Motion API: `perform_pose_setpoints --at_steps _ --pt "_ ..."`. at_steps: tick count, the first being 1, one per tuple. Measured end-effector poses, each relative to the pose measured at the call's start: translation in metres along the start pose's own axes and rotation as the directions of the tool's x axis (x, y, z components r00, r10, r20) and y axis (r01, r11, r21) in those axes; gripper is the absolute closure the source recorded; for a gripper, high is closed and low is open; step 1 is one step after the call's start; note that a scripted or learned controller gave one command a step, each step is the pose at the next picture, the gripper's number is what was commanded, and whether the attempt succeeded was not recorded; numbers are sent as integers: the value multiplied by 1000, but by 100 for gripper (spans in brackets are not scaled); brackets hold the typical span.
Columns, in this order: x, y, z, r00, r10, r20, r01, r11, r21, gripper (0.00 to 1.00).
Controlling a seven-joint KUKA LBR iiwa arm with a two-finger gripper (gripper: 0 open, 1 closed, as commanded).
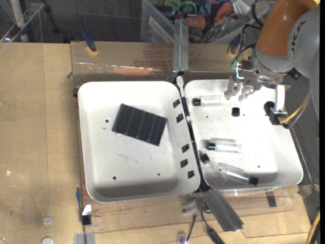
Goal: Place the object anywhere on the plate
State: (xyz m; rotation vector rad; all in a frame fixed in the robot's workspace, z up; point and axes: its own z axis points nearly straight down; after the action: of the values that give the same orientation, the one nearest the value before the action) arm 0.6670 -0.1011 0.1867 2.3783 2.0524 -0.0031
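A dark ribbed rectangular plate (139, 124) lies flat in the left bin (96, 98), tilted slightly. In the right bin (284, 156) lie three clear vials with black caps: one (207, 101) at the back left, one (224, 146) in the middle, one (236, 175) near the front. A small black cap-like piece (235, 112) sits alone on the bin floor. My gripper (239, 92) hangs over the back of the right bin, just right of the back vial and above the black piece. Its two silvery fingers stand apart, open, with nothing between them.
The grey arm with its orange band (282, 19) comes in from the upper right. A metal divider (182, 111) with black clips runs between the bins. Behind the bench stands a clear tub of coloured items (195, 6).
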Motion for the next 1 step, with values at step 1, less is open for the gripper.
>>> perform_pose_setpoints --at_steps 1 --pt "24 -4 -28 961 277 -1 -277 961 -1 100"
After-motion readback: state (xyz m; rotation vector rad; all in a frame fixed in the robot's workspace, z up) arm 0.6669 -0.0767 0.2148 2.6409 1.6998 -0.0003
